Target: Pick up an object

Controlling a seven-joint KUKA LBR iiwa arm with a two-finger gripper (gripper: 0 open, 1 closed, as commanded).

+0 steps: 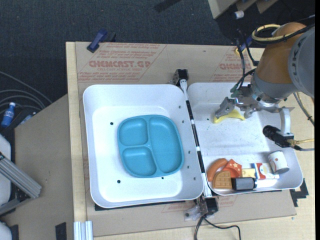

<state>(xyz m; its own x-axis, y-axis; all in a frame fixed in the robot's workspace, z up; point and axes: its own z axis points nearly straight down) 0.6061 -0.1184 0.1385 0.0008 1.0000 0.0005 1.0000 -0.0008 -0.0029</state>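
A KUKA arm's gripper (pixel 231 106) dips into the right bin (pixel 225 144), apparently positioned to seize a yellow banana-shaped toy (pixel 229 116) lying just at its six o'clock, touching or nearly so. Whether the claw is spread or pinching cannot be told. Toy food clusters at the bin's five o'clock corner; a blue divided plate (pixel 149 145) fills the left bin (pixel 100 114).

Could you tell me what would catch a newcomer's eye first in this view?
Probably the blue divided plate, lying alone in the middle of the left bin. Next, the arm's gripper low over a yellow object at the far side of the right bin, whose near corner holds a cluster of small items.
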